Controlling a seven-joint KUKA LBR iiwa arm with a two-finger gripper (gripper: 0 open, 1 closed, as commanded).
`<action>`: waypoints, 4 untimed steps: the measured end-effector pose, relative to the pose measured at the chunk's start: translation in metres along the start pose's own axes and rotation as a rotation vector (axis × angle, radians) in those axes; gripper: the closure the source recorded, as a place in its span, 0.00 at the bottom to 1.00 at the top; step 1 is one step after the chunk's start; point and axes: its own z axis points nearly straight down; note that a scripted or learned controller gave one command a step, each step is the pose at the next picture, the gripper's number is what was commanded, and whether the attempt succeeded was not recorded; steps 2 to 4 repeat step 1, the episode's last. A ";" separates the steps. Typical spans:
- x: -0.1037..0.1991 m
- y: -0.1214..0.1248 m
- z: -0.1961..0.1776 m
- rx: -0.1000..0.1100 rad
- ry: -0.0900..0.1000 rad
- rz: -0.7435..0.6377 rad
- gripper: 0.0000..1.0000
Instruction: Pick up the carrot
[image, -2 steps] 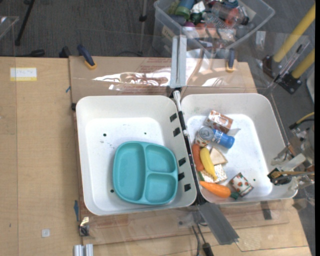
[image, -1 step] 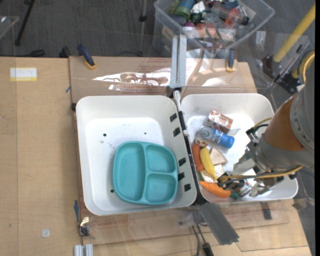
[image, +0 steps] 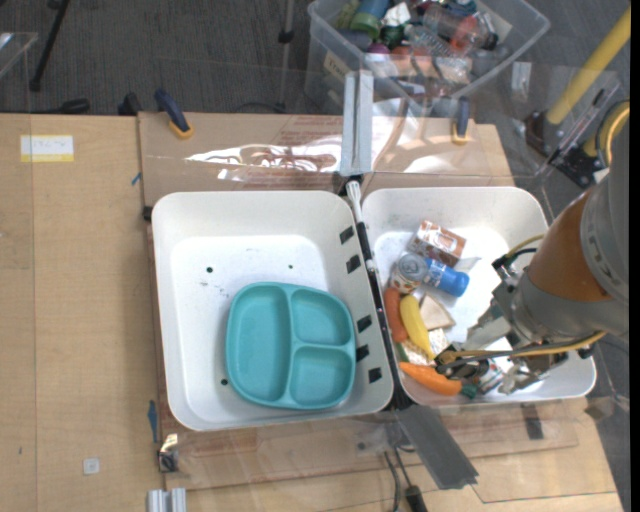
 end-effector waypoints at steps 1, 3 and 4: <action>0.000 0.000 0.000 0.000 0.000 0.000 0.00; 0.000 0.000 0.000 0.000 0.000 0.000 0.00; 0.000 0.000 0.000 0.000 0.000 0.000 0.00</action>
